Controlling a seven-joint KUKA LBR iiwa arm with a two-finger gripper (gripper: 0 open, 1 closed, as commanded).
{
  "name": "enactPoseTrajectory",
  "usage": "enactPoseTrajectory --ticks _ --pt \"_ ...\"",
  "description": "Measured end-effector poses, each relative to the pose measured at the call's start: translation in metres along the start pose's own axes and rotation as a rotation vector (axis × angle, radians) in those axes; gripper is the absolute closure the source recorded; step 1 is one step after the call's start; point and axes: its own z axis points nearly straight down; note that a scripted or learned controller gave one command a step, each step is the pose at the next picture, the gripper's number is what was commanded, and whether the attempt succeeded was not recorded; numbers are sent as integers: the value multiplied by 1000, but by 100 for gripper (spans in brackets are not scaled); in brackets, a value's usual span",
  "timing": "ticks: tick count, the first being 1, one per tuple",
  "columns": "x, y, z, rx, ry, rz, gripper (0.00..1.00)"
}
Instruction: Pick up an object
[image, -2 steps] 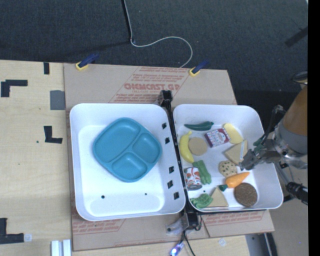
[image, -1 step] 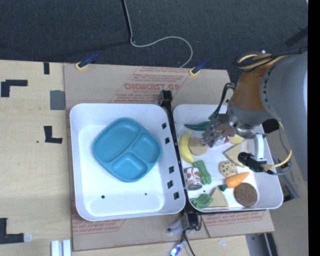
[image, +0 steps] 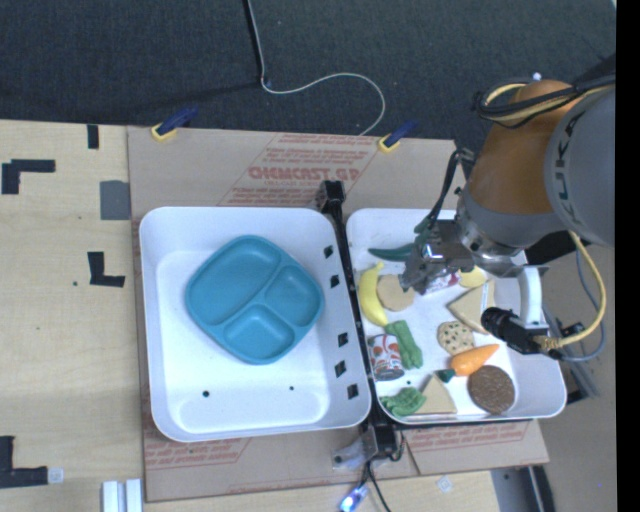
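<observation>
Nearest the lower edge of the view, the right bin (image: 556, 405) holds a heap of toy food. A round brown patty (image: 492, 388) lies in its near right corner, with an orange carrot (image: 470, 359) just above it, its green top pointing left. Left of these a pale wedge-shaped piece (image: 437, 398) rests beside a leafy green item (image: 403, 402) near the bin's front edge. A small printed packet (image: 385, 356) lies against the left wall, and a green pod-like piece (image: 405, 342) sits just beside it. A speckled cookie (image: 456, 335) lies in the middle of the bin, and a pale yellow wedge (image: 470, 306) sits beyond it.

Farther up, a yellow banana (image: 371, 296) curves along the left side of the bin, touching a tan round piece (image: 395, 295). The gripper (image: 425, 272) hangs low over this spot, just right of the banana; whether it is open or closed cannot be told, and nothing can be seen held in it. A dark green piece (image: 392, 252) pokes out leftward beside the gripper.

The left bin (image: 170, 380) holds a blue divided plate (image: 254, 298), set at an angle near its middle.

The grey arm (image: 590, 170) with its orange band (image: 515, 150) comes in from the right over the far end of the right bin. Both bins rest on a cardboard sheet (image: 290, 165) on the table (image: 60, 330)
</observation>
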Motion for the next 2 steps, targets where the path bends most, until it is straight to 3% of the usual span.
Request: enactPoseTrajectory --ticks 1,2 --pt "67 -54 6 12 0 1 100" --pt "92 -61 -103 -3 -2 2 100"
